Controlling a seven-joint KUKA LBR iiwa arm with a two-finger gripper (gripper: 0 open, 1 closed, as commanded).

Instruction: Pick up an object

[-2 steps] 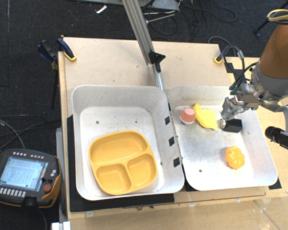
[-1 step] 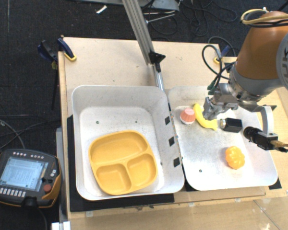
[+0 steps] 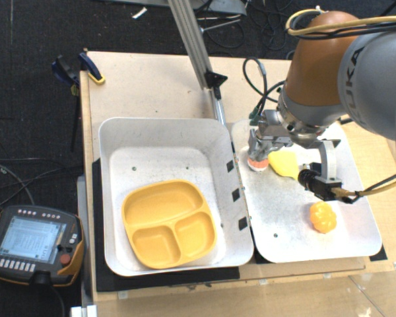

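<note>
Pink round thing [image 3: 258, 163] sits right under the gripper [image 3: 259, 152], jammed against the bin's [image 3: 356, 240] left wall; can't tell its state, it could easily slip.

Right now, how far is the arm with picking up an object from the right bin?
Done: the arm has reached into the right bin, and the pincer is low over a small pink object, beside a pale yellow object. In hand: nothing visibly; a grasp cannot be confirmed. Left: gripping and lifting. An orange-yellow object lies apart, and the yellow divided tray sits in the left bin.
</note>
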